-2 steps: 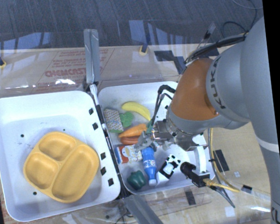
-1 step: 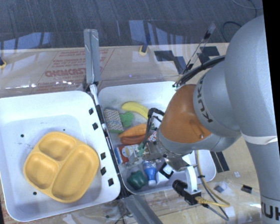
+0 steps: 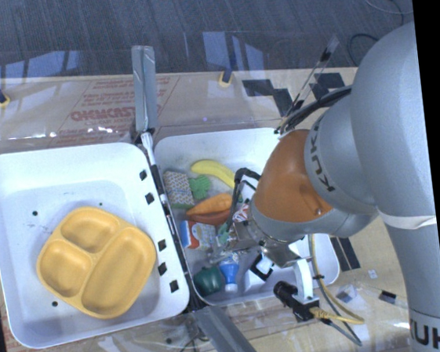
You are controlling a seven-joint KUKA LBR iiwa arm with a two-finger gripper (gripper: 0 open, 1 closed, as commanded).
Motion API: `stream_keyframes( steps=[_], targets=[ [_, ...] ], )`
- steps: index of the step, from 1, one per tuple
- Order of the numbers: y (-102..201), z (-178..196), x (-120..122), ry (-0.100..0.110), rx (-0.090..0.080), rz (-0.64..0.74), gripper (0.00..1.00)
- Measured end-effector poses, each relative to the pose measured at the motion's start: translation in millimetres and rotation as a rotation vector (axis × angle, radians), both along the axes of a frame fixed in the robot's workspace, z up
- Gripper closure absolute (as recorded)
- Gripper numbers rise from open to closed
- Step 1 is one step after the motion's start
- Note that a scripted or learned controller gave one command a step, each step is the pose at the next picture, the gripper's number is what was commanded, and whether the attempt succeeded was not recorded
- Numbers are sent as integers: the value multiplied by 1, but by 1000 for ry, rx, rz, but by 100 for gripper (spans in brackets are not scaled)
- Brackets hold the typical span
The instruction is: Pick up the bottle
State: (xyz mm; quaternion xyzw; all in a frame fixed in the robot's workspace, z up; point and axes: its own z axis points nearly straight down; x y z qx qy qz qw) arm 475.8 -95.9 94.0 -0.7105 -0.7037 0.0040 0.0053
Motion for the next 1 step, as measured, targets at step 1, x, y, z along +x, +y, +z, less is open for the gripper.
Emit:
stream_keyframes(
  steps=[1],
  targets=[
    [106,94,11,-5,-4,-163,100]
  ],
)
